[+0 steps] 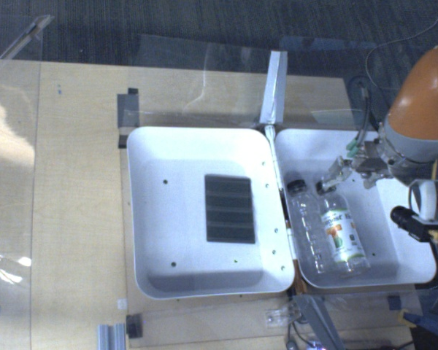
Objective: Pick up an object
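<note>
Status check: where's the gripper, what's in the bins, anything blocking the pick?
Gripper low in right bin, at upper end of labelled bottle. Second clear bottle lies alongside, touching or nearly. Dark ridged block in left bin. Nothing between fingers.

The right bin (306,148) is crowded along its left side by two clear bottles (328,228) lying side by side, caps toward the far wall; its far floor and right part lie bare; the arm (423,115) overhangs the far right corner; the left bin (150,195) holds a flat dark pad (230,208) at centre, with bare floor all round.
</note>
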`<state>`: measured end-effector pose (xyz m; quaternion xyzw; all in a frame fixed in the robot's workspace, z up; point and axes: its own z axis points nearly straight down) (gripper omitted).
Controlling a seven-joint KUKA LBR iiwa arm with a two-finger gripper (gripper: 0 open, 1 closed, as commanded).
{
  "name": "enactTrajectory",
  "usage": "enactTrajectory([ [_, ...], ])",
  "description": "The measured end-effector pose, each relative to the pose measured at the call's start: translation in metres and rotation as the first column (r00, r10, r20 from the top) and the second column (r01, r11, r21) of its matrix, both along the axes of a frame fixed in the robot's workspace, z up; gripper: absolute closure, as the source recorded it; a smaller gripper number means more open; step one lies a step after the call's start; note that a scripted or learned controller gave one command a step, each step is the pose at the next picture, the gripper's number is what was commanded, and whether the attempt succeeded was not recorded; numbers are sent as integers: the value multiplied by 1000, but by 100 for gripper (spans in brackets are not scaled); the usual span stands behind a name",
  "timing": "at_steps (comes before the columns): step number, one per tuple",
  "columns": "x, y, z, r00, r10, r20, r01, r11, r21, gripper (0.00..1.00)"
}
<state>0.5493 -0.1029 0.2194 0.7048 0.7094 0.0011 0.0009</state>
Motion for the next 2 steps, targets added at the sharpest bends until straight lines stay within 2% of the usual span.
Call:
enactTrajectory([
  [1,-14,-6,-92,999,-27,19,27,1000,-3,0],
  [2,27,-40,-130,978,208,11,-208,978,-6,0],
])
